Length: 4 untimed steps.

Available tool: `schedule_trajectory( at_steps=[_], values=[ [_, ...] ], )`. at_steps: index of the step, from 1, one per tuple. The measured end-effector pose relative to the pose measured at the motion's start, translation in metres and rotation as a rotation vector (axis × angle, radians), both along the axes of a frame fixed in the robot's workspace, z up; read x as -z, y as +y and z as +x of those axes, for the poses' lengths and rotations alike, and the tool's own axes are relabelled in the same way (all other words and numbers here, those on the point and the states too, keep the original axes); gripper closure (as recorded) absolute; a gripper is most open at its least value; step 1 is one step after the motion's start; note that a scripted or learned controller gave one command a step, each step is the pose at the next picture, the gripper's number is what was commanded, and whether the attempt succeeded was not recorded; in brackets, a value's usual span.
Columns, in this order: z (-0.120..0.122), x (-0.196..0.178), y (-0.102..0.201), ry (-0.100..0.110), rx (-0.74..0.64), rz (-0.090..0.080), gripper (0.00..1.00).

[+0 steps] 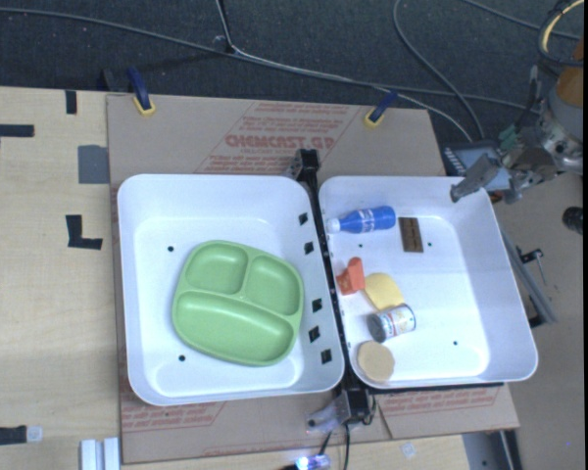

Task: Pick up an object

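Gripper (pixel 478 182) hangs highest, over the far right corner of the right bin (pixel 505 292); open or shut, can't tell, nothing seen in it. Nearest pick is the brown block (pixel 410 234), view-left & slightly nearer the camera. Just past it lies the blue bottle (pixel 365 220), long axis approx. left-right across the view.

Lab bench (pixel 39 292); taped marks; cables (pixel 274 62)
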State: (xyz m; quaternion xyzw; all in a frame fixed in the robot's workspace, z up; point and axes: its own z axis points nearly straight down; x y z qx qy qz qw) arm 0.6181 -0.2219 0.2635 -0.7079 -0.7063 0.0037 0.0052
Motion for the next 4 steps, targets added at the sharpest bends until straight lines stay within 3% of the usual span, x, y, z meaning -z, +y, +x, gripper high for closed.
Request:
schedule_trajectory(
  at_steps=[1,4],
  values=[
    [0.002,-0.007,0.001,-0.012,-0.003,-0.003,0.00],
    [-0.006,0.157,0.006,-0.008,-0.005,-0.002,0.00]
  ],
)
